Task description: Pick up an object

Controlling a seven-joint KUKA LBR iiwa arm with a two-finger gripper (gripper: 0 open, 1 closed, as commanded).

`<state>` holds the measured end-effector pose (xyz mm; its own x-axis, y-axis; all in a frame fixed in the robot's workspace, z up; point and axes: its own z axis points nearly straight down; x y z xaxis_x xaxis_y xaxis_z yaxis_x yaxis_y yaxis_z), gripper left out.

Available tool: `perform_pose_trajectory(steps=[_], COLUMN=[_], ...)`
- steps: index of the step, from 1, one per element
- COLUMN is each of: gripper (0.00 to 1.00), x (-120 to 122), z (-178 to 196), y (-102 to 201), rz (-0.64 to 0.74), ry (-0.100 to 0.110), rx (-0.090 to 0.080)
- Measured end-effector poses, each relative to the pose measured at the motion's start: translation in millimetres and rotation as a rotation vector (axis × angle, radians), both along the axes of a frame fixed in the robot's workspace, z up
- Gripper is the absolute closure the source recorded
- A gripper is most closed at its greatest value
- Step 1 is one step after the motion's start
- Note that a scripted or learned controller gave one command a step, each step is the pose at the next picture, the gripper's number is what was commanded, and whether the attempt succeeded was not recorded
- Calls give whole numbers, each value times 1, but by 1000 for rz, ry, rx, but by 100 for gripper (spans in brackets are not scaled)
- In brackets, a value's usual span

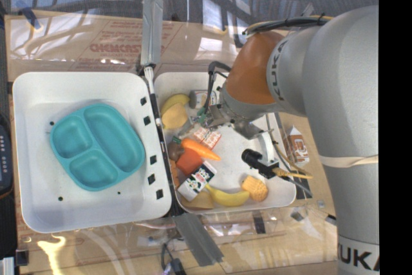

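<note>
The right bin (286,193) holds a heap of toy food. A yellow lemon (174,116) lies at its far left, with a second yellow piece (175,101) just behind it. An orange carrot (201,149) rests on a red block (188,163), beside a red-and-white checkered packet (207,136). A small black-and-white carton (197,182), a banana (225,197) and a corn cob (256,188) lie along the front. My gripper (205,115) is down in the bin's back half, between the lemon and the checkered packet.
The left bin (38,203) carries a teal divided plate (96,146). A black ridge with clips (154,138) separates the two bins. The arm's grey body and orange band (254,71) cover the right bin's far right side. A small packet (297,146) lies outside that bin's right rim.
</note>
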<state>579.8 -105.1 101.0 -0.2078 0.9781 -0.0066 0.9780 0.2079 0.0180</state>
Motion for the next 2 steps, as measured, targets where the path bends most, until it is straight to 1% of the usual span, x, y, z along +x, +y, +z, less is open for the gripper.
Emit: perform_pose_trajectory(steps=[1,2], gripper=[0,0], x=[-42,-82], z=[0,1], y=[-9,-11], rz=[-28,-9], ry=[-4,-10], rx=[-1,-3])
